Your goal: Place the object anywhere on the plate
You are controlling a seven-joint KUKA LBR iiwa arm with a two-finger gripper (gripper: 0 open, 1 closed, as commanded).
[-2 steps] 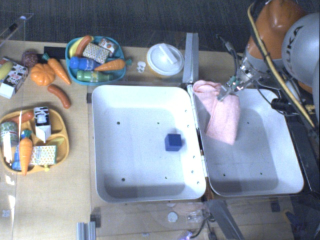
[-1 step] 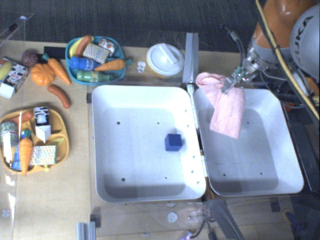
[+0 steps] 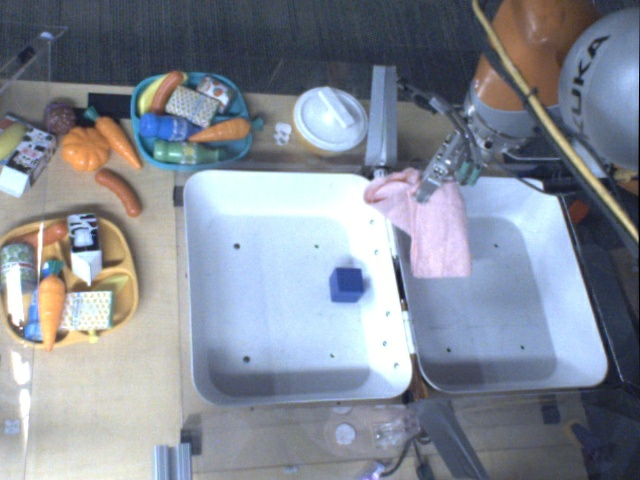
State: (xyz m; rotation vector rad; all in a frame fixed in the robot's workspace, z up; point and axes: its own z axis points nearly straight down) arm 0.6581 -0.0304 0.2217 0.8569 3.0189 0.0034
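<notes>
- Bench (image 3: 120,388) carries two white bins side by side; the pink cloth is my landmark, draped over the shared rim near the far edge.
- Right bin (image 3: 520,308) lies under most of the cloth; the left bin (image 3: 280,268) lies to the cloth's left, holding only the blue cube (image 3: 347,284).
- Cloth (image 3: 432,223) hangs from the hand, its top corner pinched, the rest trailing down into the right bin.
- Hand (image 3: 446,173) sits at the cloth's upper edge, fingers closed on a fold of the fabric.
- Plate: I cannot tell which thing is meant; the white round dish (image 3: 331,118), beyond the cloth and to its left, seems likeliest.
- Risks, as I judge them: the thin pinch may slip and drop the cloth early; the trailing end may snag the bin rim or drag; limp fabric may land half off the dish, or knock it.
</notes>
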